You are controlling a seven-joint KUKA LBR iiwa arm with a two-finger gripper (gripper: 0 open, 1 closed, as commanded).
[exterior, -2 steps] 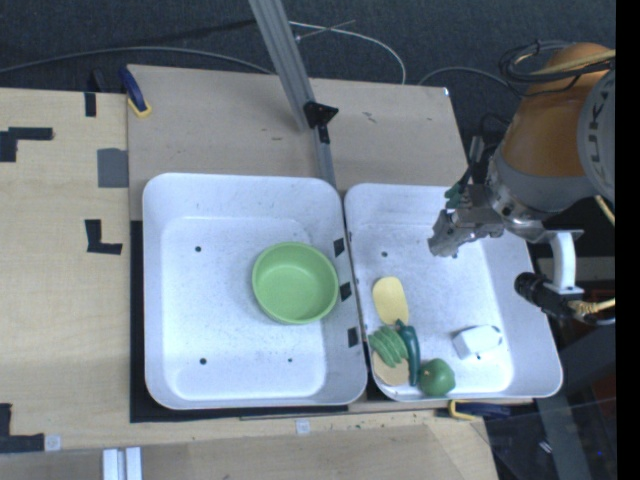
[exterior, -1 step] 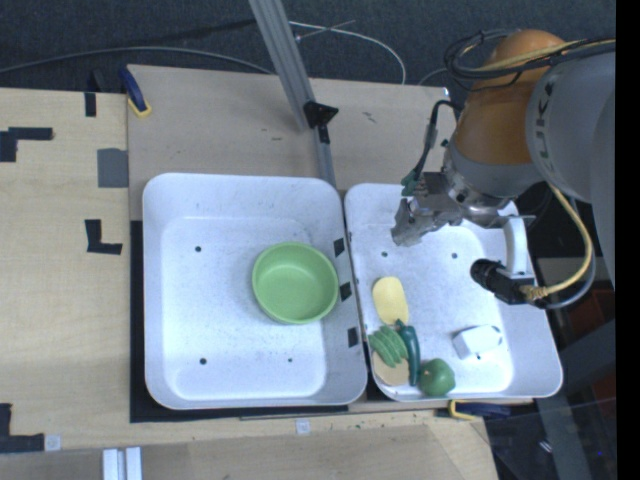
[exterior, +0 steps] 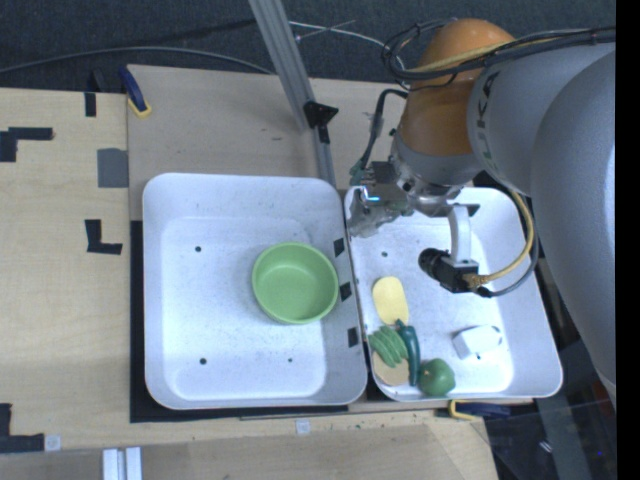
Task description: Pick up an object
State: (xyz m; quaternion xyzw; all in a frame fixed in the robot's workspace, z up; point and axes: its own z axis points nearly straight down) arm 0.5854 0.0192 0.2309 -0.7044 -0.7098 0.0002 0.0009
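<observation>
Gripper (exterior: 372, 211) hovering at right white plastic bin's (exterior: 520, 363) top-left corner, carrying nothing. Targeting smooth yellow oval plastic piece (exterior: 389, 299) near bin's left wall: probably light, stiff, slippery. Pinching across narrow width looking safest.

Bench surroundings you see from above

You see a slanted grey metal pole (exterior: 285, 53) crossing the tan bench (exterior: 200, 118), black tape marks (exterior: 98, 238) on the pale wood at left, a blue-and-yellow clamp (exterior: 135, 91) near the top, and thin cables (exterior: 150, 53) across the dark floor.
</observation>
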